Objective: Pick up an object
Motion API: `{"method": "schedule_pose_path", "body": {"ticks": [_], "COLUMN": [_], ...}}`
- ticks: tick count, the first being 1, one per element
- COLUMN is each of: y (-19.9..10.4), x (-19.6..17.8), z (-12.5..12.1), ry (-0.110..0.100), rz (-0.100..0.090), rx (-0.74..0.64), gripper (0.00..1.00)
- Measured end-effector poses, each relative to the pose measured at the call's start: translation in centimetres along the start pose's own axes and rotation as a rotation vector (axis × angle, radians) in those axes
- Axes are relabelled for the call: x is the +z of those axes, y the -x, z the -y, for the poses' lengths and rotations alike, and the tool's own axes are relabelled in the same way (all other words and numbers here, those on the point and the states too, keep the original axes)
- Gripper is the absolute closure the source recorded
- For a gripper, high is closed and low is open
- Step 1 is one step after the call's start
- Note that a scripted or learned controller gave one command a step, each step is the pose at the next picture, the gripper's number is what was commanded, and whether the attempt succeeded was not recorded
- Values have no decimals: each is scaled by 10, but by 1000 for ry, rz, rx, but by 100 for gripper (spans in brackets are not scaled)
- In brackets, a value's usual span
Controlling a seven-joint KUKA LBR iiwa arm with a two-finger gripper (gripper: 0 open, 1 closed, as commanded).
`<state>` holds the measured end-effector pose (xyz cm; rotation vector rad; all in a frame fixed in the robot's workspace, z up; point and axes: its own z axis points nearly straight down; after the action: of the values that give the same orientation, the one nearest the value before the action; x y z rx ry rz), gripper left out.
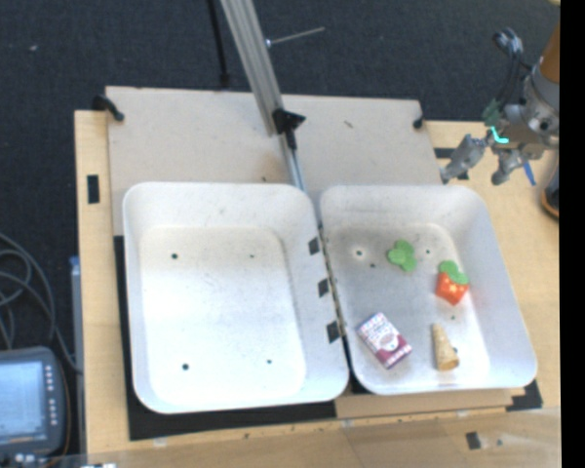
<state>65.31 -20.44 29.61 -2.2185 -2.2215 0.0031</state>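
Bench: pale wood top, bearing a lighter board at the back and two shallow white bins side by side.

Left bin: white, speckled with dark marks, a few small dark dots on its floor.

Right bin: white, touching the left bin along the middle seam; holds four small items.

Metal rail: grey, slanting from the top edge down to the seam between the bins.

Arm: at the upper right corner, beyond the back right corner of the right bin, above the bench.

Gripper: two fingers spread apart, nothing between them; well apart from every item in the bin.

Screen: lower left corner, off the bench, with cables above it.

Carton: pink and white, lying tilted near the front of the right bin.

Strawberry toy: red with green top, right side of the right bin.

Cone: tan, lying just right of the carton, not touching it.

Green piece: leaf-like, middle back of the right bin, left of the strawberry toy.
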Motion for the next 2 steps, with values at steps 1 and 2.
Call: {"method": "schedule_pose_path", "body": {"ticks": [1,2], "y": [1,2], "x": [-3,39], "z": [0,-1], "ry": [3,1], "rz": [4,3], "rx": [-2,1], "gripper": [0,0]}}
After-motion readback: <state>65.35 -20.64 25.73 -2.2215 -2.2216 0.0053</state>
